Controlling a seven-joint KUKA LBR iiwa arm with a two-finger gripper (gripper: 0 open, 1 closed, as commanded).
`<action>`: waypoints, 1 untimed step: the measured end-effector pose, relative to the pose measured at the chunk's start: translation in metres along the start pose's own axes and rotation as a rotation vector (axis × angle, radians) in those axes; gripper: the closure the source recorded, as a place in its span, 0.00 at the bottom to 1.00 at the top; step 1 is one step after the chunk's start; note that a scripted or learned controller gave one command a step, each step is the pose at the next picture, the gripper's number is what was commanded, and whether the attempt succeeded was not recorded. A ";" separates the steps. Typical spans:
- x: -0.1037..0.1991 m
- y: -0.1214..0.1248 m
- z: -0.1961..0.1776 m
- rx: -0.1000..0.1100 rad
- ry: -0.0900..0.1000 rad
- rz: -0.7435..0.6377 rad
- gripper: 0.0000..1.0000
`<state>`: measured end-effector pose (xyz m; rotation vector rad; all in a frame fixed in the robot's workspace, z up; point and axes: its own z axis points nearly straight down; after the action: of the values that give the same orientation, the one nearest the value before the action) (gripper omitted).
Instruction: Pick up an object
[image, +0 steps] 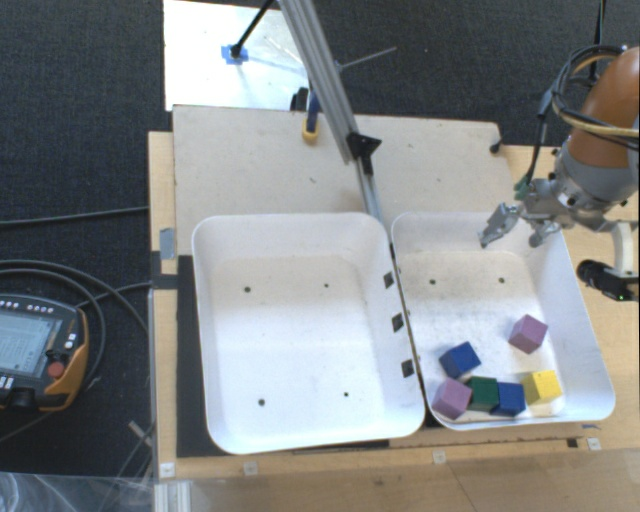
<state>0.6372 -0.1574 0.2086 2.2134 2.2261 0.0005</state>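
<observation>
- No brand, label or writing legible anywhere; the screen of the handheld control pendant (35, 345) at left is too blurred to read.
- Two white bins: left bin (225, 250), right bin (575, 290).
- Six blocks, all in the right bin's near corner: two purple, two blue, one green, one yellow.
- Lone purple block (527, 333) sits apart, tilted; plain matte cube.
- Blue block (459, 359) just left of it, also apart from the row.
- Row along the near wall, touching: purple block at the left end (451, 397), green block (484, 392), second blue block (509, 399), yellow block (543, 386).
- Gripper (515, 226) over the right bin's far edge, well apart from the blocks; fingers spread, nothing between them.
</observation>
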 end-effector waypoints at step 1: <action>0.010 -0.052 0.110 0.008 0.003 0.004 0.00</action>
<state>0.5857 -0.1481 0.0987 2.2237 2.2275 -0.0048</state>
